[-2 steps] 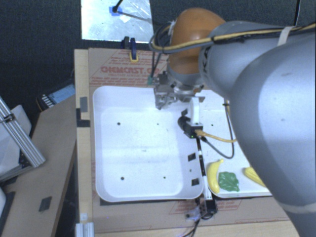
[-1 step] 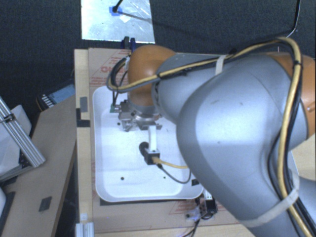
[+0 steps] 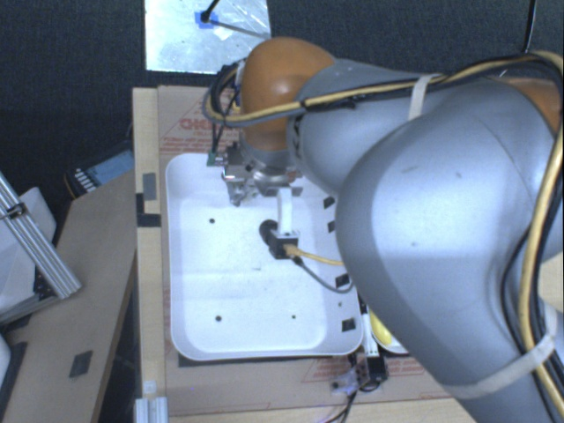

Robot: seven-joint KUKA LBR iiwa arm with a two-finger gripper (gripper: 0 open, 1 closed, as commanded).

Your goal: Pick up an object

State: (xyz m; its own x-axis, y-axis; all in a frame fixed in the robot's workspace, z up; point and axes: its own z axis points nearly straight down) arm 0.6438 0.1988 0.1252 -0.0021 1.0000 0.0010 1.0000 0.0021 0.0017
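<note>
My gripper (image 3: 240,189) hangs below the orange wrist band (image 3: 278,77), over the far edge of the left white bin (image 3: 198,263). A small black part on a white bracket (image 3: 280,234), with a yellow cable, hangs from the wrist over the middle of the bin. I see nothing held at the gripper. A yellow object (image 3: 385,330) peeks out at the near edge of the right bin, mostly hidden under the big grey arm (image 3: 441,218). The left bin's floor shows a few small dark dots.
Both bins sit on a cardboard sheet (image 3: 150,263). A foil sheet (image 3: 207,20) with blue tape lies beyond the bins. An aluminium rail (image 3: 35,245) and a dark barcode card (image 3: 99,173) lie to the left of the bench.
</note>
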